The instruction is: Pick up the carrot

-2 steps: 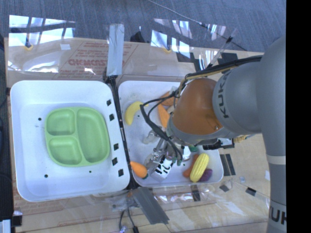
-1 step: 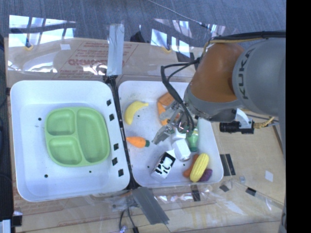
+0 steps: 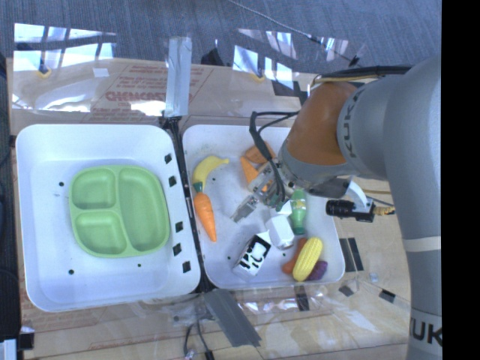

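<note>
Camera view: gripper (image 3: 251, 201) hangs over right bin (image 3: 225, 276), fingers apart, nothing between them. Carrot (image 3: 205, 214) lies just left of it by the bin's left wall, banana (image 3: 208, 168) above the carrot. Corn (image 3: 307, 258), green bottle (image 3: 298, 208) and black-white box (image 3: 255, 253) sit right and below. Left bin (image 3: 37, 276) holds green divided plate (image 3: 120, 210).

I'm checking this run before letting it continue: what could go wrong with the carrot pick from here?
1. The carrot lies against the right bin's left wall, leaving little room for a finger on that side.
2. The banana sits just above the carrot's top, so it may be nudged or grabbed instead.
3. The gripper hangs right of the carrot, with toys crowded nearby.
</note>
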You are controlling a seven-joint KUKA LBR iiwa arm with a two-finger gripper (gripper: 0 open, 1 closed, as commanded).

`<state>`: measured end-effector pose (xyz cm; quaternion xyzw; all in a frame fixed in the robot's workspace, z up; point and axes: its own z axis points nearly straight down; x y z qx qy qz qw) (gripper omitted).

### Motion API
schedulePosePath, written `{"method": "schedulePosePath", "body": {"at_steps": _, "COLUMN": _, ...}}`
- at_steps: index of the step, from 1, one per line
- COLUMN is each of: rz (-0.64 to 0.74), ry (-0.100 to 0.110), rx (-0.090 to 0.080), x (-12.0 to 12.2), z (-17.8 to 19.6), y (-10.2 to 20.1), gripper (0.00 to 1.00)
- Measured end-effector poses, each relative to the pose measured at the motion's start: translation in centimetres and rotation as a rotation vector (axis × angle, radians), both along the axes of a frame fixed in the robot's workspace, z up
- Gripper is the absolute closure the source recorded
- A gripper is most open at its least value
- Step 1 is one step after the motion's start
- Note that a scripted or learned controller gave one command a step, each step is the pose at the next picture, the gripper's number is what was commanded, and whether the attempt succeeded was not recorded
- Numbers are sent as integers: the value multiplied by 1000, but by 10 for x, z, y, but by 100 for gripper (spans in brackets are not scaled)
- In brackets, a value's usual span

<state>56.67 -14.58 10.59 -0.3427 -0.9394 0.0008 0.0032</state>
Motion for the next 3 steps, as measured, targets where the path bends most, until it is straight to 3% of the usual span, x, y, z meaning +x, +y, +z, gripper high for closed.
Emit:
{"method": "schedulePosePath", "body": {"at_steps": 1, "rz": -490, "ry": -5, "rx": -1, "x": 44, "z": -14, "y": 13, "gripper": 0}}
{"method": "schedulePosePath", "body": {"at_steps": 2, "rz": -479, "ry": -5, "rx": -3, "x": 45, "z": -3, "y": 15, "gripper": 100}}
{"method": "schedulePosePath", "body": {"at_steps": 3, "rz": -329, "ry": -15, "rx": -1, "x": 49, "z": 91, "y": 63, "gripper": 100}}
